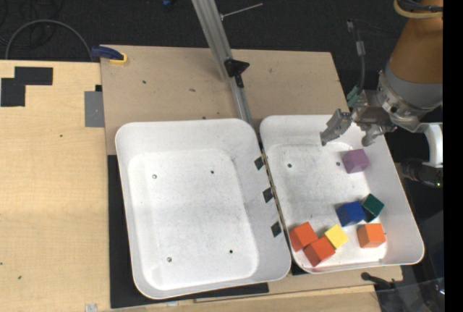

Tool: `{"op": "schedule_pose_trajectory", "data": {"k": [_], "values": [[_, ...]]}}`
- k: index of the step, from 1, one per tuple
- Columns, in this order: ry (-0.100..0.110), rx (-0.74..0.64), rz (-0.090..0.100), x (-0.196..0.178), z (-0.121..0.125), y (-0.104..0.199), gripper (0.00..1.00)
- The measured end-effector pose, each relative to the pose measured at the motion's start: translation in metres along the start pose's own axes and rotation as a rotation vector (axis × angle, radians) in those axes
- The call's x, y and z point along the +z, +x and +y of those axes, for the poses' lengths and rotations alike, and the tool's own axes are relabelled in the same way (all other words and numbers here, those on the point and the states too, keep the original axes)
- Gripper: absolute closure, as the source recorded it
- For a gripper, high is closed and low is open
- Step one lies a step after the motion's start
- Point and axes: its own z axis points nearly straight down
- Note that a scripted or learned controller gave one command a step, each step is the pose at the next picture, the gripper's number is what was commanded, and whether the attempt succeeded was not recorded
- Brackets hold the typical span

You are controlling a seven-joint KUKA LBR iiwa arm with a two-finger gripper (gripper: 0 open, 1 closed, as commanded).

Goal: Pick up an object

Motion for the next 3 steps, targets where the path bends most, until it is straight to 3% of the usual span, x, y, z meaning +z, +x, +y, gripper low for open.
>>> {"op": "schedule_pose_trajectory", "data": {"k": [1,2,3], "values": [[0.011,-0.004,0.002,0.141,-0.065,-0.014,0.0],[0.001,0.0,0.0,0.136,-0.062,-0.014,0.0],[0.001,0.006,0.0,0.127,-0.062,-0.015,1.0]]}}
